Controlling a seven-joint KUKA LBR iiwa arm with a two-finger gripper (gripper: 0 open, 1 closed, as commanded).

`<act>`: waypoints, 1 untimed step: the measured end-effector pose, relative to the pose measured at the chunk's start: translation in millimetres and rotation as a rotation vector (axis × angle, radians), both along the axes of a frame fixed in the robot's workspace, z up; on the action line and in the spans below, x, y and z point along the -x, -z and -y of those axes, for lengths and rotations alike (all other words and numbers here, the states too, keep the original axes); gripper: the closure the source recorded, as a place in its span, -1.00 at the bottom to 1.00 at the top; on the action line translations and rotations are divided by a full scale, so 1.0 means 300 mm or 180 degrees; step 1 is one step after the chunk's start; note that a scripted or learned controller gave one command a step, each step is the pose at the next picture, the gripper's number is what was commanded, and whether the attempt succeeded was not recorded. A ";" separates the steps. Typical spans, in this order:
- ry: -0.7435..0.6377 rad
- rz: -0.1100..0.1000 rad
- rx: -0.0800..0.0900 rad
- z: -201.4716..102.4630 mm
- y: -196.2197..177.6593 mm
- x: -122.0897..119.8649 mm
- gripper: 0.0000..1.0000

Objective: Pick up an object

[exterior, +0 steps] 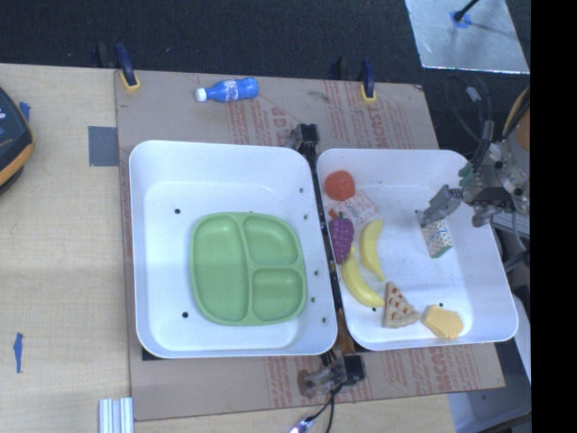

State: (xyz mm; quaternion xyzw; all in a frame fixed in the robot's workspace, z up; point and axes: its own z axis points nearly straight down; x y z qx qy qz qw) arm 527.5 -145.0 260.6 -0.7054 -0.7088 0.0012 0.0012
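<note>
The small white carton with a coloured printed label (437, 238) lies in the right white bin (505, 282), toward its right side, tilted, its long axis running roughly from far to near with a slight lean to the right; it sits directly below and just to the near side of the grey two-finger gripper (444, 204), which reaches in from the right and hangs over that spot; one dark finger slants down to the left and ends just above the carton's far end; whether the fingers are spread or closed I cannot tell, and nothing can be made out between them. The coming move, as I judge it, is a short drop toward the near side, with the fingers set across the carton's short width.

Outward from there: a yellow block (443, 321) and a triangular pizza-slice toy (397, 306) lie near the front edge; two yellow bananas (365, 264), a purple grape bunch (341, 237) and a red tomato (340, 185) crowd the left wall; the left white bin (149, 242) holds a green divided plate (246, 267).
</note>
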 end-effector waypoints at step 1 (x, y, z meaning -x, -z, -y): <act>-0.0004 -0.0010 0.0000 -0.172 0.366 -0.077 -1.00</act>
